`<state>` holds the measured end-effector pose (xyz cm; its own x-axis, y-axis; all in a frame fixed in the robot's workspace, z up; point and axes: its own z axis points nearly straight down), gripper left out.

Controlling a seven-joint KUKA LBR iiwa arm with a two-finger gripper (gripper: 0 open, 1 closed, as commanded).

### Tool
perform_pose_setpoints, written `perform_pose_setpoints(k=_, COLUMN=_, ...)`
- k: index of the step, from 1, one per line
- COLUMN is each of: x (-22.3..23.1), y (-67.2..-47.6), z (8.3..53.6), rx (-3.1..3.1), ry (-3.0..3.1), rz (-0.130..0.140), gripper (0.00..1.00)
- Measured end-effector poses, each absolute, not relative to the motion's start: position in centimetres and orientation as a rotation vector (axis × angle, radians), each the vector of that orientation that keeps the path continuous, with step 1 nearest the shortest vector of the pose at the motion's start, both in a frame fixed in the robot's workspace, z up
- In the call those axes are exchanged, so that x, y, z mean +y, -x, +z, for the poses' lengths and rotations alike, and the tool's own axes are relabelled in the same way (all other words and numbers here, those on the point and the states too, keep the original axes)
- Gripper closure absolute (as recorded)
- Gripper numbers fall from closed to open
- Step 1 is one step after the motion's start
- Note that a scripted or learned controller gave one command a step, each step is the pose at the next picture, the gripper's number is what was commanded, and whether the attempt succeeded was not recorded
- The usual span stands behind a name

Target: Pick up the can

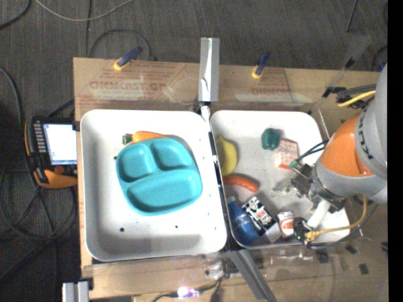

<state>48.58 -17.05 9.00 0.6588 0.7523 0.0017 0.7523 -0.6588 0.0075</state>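
**Inspector:** Begin at the left. Edges and room?

**Assistant:** The left bin (pixel 94 187) holds one teal divided plate (pixel 160 175) near the middle, with one orange piece (pixel 148 134) tucked behind the plate's far rim. Bare floor runs along the left wall and across the near end — ample room there.

**Inspector:** The right bin?

**Assistant:** The right bin (pixel 302 121) is crowded. One yellow banana (pixel 228 156) lies against the wall it shares with the left bin. One orange-red piece (pixel 242 182) lies just in front of the banana. One blue bottle (pixel 241 222) sits in the near left corner, and one black-and-white carton (pixel 257 211) touches the bottle. One green cup (pixel 271 138) stands toward the far side, with one red-and-white packet (pixel 288 148) just beside it. Open floor remains in the far half.

**Inspector:** The can?

**Assistant:** One can (pixel 285 222), red and white, sits close to the near wall, just right of the carton.

**Inspector:** And the tool?

**Assistant:** The arm (pixel 352 156) reaches in over the right wall. The gripper (pixel 295 180) hangs over the right half, nearer the middle than the can — the can lies toward the near wall from it, apart. Whether it is wide or narrow, I cannot tell.
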Motion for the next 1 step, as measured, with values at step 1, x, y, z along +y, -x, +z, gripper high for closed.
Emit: perform_pose_setpoints(k=1, x=-17.82, y=-48.32, z=15.96, rx=1.506, ry=-2.759, rz=-0.007, gripper=0.00)
